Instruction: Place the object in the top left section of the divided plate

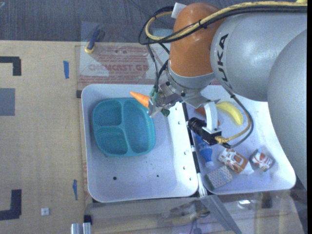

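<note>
Above the blue divided plate's (123, 127) right rim, the arm's pincer (155, 103) grips an orange carrot (140, 98).

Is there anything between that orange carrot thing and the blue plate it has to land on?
Nothing visible. The carrot sits at the pincer, just past the blue plate's upper right edge, with bare white bin floor around.

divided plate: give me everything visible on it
The divided plate is teal, looks like plastic, rounded-rectangular with three compartments: two smaller ones on the view's left, one larger on the right. It lies flat in the left bin, toward its upper left. All compartments look bare. An orange carrot-like object sits at its upper right rim, by the gripper; contact unclear.
</note>
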### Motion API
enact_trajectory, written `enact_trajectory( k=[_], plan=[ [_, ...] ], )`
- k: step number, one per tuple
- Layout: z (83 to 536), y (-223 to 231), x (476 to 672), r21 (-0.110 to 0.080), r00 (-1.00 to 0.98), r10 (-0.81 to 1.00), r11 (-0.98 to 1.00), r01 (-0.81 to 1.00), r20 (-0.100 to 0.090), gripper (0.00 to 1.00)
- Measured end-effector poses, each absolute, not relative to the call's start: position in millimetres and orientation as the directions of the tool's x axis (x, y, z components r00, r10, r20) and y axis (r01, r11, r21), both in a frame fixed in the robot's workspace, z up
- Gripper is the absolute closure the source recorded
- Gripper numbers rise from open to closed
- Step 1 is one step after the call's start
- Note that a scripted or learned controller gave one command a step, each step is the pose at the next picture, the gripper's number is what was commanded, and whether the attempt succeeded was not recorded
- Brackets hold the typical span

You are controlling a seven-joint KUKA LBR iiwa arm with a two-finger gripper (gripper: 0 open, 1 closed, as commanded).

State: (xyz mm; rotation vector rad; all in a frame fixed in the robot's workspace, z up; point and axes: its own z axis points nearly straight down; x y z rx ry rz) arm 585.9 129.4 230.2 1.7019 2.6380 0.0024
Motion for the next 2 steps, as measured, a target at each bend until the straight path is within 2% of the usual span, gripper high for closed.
enact_trajectory(
  k=[1,2],
  plan=[
    [225.8,115.9,645.8,0.002,-0.386,0.923,0.386,0.923,-0.001,1.0],
    [207.2,130.9,667.1,0.004,-0.392,0.92,0.392,0.92,-0.002,1.0]
  ],
)
